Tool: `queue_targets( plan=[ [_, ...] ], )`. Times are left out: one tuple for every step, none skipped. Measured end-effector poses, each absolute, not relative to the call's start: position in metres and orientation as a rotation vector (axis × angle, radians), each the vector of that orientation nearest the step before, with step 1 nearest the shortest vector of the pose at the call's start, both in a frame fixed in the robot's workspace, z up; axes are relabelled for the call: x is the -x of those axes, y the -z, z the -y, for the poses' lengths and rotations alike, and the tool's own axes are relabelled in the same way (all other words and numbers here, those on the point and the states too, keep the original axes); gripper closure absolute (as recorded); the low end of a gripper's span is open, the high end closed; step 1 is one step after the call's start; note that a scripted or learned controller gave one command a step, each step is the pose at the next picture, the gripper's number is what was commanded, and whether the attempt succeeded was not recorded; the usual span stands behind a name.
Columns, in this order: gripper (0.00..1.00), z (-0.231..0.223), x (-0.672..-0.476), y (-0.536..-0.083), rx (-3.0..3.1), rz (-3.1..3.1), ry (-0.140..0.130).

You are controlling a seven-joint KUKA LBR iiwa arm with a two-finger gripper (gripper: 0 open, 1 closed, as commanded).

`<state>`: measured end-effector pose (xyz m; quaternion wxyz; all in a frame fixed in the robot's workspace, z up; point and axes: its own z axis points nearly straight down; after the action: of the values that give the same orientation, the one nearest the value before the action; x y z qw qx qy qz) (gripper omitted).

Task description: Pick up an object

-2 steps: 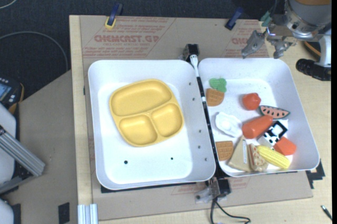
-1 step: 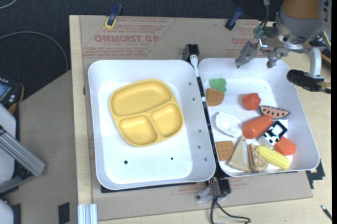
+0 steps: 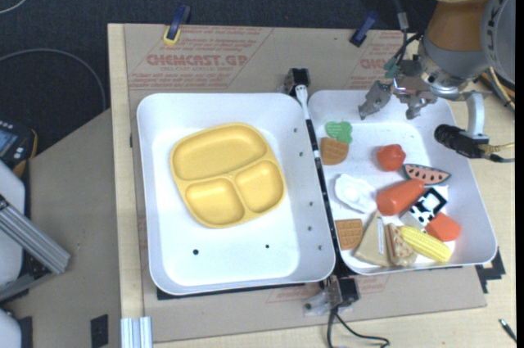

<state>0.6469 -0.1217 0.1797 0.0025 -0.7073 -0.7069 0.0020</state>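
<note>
Hovering over the right bin's (image 3: 471, 199) far edge, gripper (image 3: 391, 102) spread and holding nothing | toy food sits toward the near edge | you'd do best going for the lone red piece (image 3: 390, 156), it's got room around it | drop straight, then pinch

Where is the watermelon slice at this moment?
The watermelon slice lies in the right bin, toward its right side, just above the orange carrot piece and right of the small red tomato.
</note>
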Motion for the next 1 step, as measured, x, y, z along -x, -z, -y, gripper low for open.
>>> queue_targets(
  plan=[
    [0.00,0.1198,-0.6483,-0.1369,2.218,2.219,-0.005]
  ],
)
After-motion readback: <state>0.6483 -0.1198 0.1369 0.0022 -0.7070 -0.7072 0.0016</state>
